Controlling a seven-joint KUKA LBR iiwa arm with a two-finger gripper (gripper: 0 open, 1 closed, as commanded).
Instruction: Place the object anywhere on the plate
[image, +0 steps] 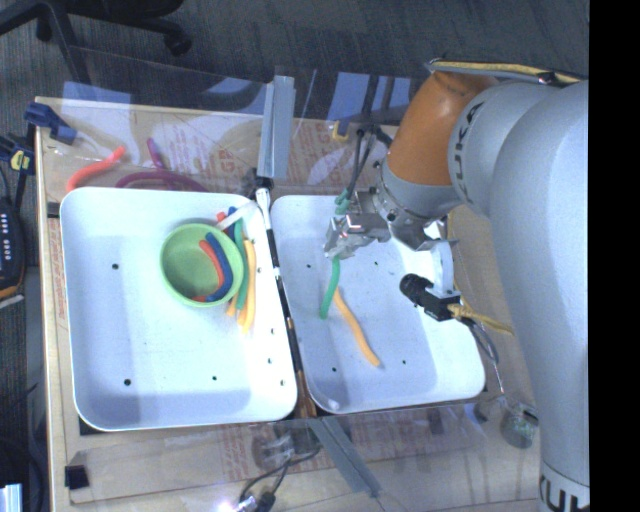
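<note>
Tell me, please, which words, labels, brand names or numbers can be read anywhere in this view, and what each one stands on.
"KU": dark letters cut off by the lower right edge of the view, on the grey arm.
Dark letters on the orange band by the grey shell: too tilted and blurred to read.
Faint reddish print on the bench sheet behind the bins: too pale to read.

Dark carpet (300, 40) past the far edge of my tabletop (180, 135). Chair base (150, 30) upper left. Tabletop pale wood, under glare from a clear sheet. Black gear (8, 240) at left edge.
</note>
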